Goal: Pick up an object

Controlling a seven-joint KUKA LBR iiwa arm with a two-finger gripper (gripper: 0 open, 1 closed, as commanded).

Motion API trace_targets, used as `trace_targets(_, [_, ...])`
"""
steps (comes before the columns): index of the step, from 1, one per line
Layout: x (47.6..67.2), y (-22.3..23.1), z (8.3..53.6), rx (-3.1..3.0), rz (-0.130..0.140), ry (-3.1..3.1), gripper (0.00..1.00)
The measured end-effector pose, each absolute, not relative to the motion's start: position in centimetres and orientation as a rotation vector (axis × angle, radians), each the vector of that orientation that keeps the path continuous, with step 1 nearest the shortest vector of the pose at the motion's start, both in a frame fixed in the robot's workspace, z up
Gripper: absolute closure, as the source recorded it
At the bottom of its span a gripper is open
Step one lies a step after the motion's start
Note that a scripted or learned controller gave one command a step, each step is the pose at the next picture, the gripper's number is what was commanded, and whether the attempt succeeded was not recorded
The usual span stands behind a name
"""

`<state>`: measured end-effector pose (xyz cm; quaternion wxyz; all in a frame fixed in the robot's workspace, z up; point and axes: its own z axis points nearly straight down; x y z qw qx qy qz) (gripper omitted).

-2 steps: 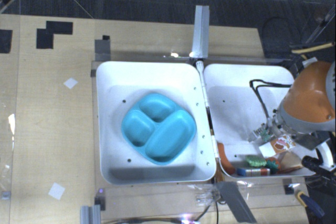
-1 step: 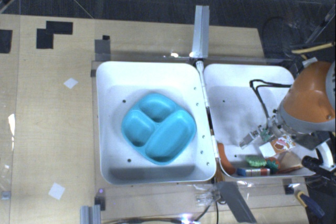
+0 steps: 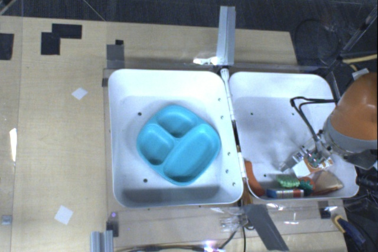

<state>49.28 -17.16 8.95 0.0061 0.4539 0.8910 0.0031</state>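
Hovering low at about four o'clock in the right bin [image 3: 277, 88], the gripper [image 3: 308, 156] hangs just above a small heap of objects [image 3: 292, 185] packed against that bin's near wall: an orange curved piece, a brownish wedge, a blue-and-green item. Whether it has hold of anything, I cannot tell. The left bin [image 3: 124, 127] bears a blue divided tray [image 3: 178, 143] at its centre. A descent here risks a glancing contact, since crowded pieces beside the wall could slide or jam instead of seating for a clean lift.
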Motion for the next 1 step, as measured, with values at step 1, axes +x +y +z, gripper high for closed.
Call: trace_targets(1, [49.15, -16.62, 8.93, 1.686, 0.007, 2.633, 0.0])
